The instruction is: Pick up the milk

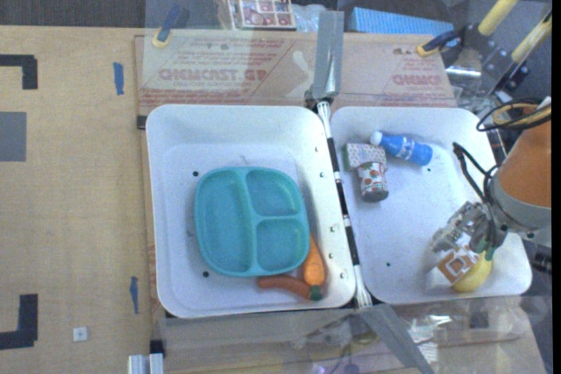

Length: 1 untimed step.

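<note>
Gripper (465, 234) is low over the right bin (399, 241), front-right corner, with the arm's orange band (530, 166) at the frame's right edge above it. Whether the gripper is spread or closed I can't tell: the mechanism is a blurred grey cluster from this angle.

Milk (453, 267) looks like the small white carton with an orange diamond on its face. It lies on the bin floor right below the gripper, touching or nearly touching it. I see nothing clearly pinched, so I'm not calling it a grasp. A yellow banana (478, 274) lies against the carton's right side, near the bin's front rim.

Rest of the right bin, all well apart from the gripper:
- blue bottle (408, 150) with a white cap, lying on its side near the back wall
- small box (364, 154) just left of the bottle
- a can (373, 180) just in front of the box, touching or nearly so

Left bin (166, 188) holds a teal divided plate (250, 223) lying flat in the middle. A carrot (315, 263) sits at the plate's front-right corner, and a sausage (285, 284) lies along its front edge.
</note>
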Each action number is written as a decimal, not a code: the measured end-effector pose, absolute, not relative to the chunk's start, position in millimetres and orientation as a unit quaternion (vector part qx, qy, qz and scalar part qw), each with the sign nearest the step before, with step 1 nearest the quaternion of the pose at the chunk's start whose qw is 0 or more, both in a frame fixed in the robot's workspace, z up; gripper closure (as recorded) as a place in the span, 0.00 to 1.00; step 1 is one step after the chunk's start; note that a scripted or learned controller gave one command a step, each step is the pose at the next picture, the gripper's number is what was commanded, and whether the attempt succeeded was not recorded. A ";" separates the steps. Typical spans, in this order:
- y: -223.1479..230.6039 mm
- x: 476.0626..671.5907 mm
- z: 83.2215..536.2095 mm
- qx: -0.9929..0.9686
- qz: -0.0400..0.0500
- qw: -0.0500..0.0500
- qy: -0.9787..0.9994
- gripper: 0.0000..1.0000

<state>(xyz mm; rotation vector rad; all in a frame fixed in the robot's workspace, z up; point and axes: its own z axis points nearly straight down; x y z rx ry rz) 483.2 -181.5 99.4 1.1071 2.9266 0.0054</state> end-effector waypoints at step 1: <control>-126.9 480.8 179.3 0.414 0.000 0.002 0.910 1.00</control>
